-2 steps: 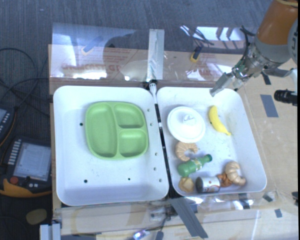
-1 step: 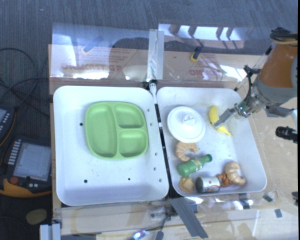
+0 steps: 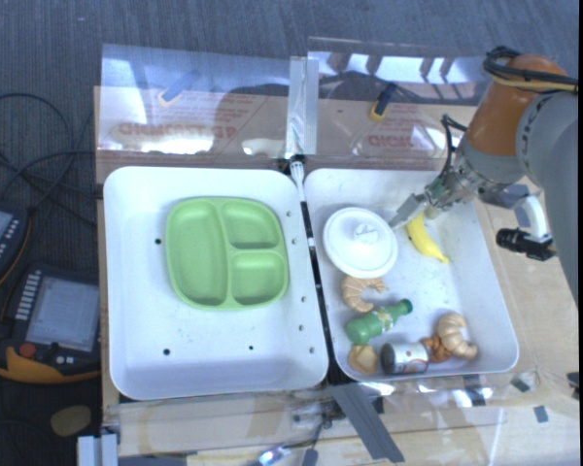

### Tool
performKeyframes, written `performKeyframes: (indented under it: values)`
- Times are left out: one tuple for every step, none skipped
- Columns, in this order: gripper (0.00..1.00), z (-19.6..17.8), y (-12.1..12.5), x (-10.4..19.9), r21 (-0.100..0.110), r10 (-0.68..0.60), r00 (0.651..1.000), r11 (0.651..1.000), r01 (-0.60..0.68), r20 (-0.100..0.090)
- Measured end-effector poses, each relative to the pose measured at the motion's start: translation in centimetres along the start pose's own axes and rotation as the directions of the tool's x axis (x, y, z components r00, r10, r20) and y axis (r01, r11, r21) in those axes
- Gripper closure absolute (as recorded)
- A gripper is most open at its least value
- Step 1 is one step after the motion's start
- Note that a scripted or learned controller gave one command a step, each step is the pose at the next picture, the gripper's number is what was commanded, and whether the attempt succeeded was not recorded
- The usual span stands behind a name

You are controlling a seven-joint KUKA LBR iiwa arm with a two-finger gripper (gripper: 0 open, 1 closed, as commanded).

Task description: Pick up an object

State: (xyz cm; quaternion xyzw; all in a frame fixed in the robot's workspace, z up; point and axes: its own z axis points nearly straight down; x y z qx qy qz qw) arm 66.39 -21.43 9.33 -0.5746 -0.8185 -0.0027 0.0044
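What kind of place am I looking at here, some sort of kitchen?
More likely a robot test lab than a kitchen. A grey and orange arm reaches over two white bins holding toy food like a banana, with cables and a control pendant lying on carpet.

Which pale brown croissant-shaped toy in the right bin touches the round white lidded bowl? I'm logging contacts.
The pale brown croissant just below the round white lidded bowl; the other croissant lies apart, near the bin's front right corner.

Yellow banana (image 3: 428, 240) flat in right bin's upper part, beside white bowl (image 3: 361, 241)
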Motion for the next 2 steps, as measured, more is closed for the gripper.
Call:
performKeyframes:
  values:
    - [1.00, -1.0, 0.1, -0.1, -0.004, -0.001, 1.000, 1.000, 0.001, 0.010]
    - [1.00, -9.0, 2.7, 6.0, -0.002, -0.028, 1.000, 1.000, 0.028, 0.011]
